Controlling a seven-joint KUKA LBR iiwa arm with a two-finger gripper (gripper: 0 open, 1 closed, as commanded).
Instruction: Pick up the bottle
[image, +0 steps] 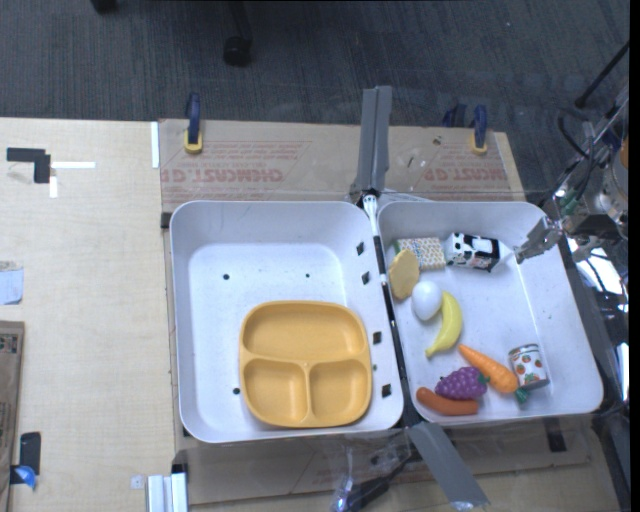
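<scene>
Bottle (472, 251), black-and-white, lies on its side at right bin's (560, 330) far wall, long axis along that wall. Tool (532, 245) hovers just right of bottle, apart; its spread unreadable.

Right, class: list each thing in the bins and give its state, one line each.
Bottle: cow-patterned, on its side, right bin, untouched.
Can: tilted, near the front right corner.
Banana: flat, mid-bin.
Carrot: flat, beside the grapes.
Egg: resting by the banana.
Yellow tray: upright, in the left bin.
Gripper: above the right bin's far right corner.
</scene>
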